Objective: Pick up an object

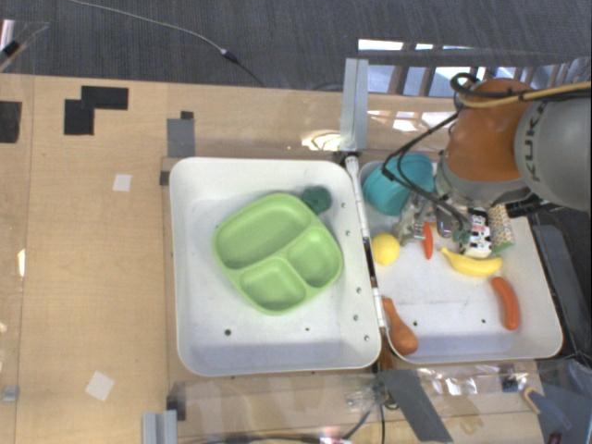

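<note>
Two shallow white bins sit side by side. Over the right-hand bin [541, 340], the two-finger gripper [427, 231] hovers beside a curved yellow banana [474, 265], its grip unreadable. Approach stage; next, descend and close on one object.

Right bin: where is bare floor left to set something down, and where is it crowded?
In the right bin, bare floor lies between the carrot and the sausage, below the banana. The top is crowded: teal cup, lemon and tool.
</note>
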